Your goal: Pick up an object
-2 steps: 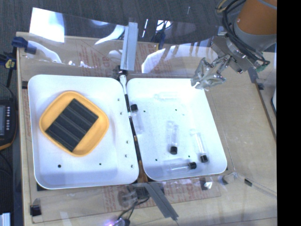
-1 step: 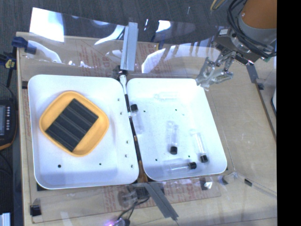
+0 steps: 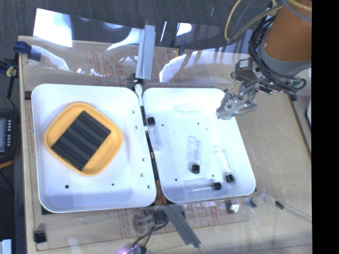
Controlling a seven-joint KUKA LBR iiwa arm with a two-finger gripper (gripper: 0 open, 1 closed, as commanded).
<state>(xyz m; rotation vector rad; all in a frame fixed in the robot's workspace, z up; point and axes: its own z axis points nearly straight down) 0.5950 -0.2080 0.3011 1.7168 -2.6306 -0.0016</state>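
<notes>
From my end the gripper [image 3: 235,106] hangs over the upper right rim of the right bin [image 3: 180,102], fingers' state I cannot tell, likely staging for the clear black-capped tubes [image 3: 194,155] lying loose lower right; ribbed orange-framed pad [image 3: 83,137] sits in the left bin [image 3: 53,197].

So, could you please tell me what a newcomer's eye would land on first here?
Probably the yellow tray with a dark ribbed insert, lying alone in the left bin. Next, the orange-banded arm at upper right, its tool over the right bin's far corner, and the clear black-capped vials there.
</notes>
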